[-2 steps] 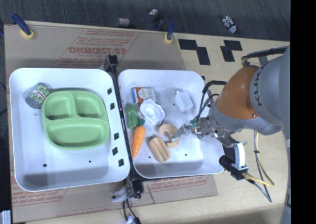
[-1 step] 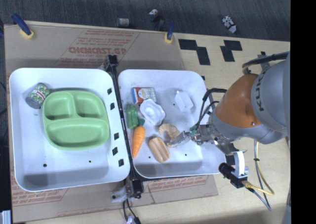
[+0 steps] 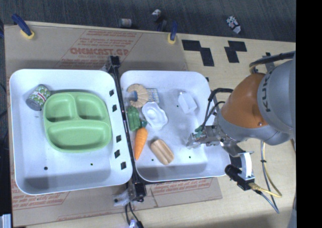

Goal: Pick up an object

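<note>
Both bins [image 3: 20, 121] white. Left one: pale green divided plate [image 3: 78, 121], can [image 3: 37, 96] w/ green-grey label upper left. Right bin: orange carrot [image 3: 140, 142], tan bread roll [image 3: 162, 151], green bottle [image 3: 133, 119], white cup [image 3: 154, 115]. Arm [image 3: 266, 106] grey w/ orange band. Bench [image 3: 100, 46] tan cardboard, red print.

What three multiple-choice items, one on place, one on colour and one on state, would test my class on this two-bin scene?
1. Where does the green tray lie?
A. left bin
B. right bin
C. on the cardboard
2. What colour is the carrot?
A. blue
B. orange
C. white
3. How does the can sit?
A. on the tray
B. outside the bins
C. in the left bin's far corner, beside the tray

Key: 1 A, the tray fills the left bin. 2 B, the carrot is orange, in the right bin. 3 C, the can is next to the tray's corner.
</note>
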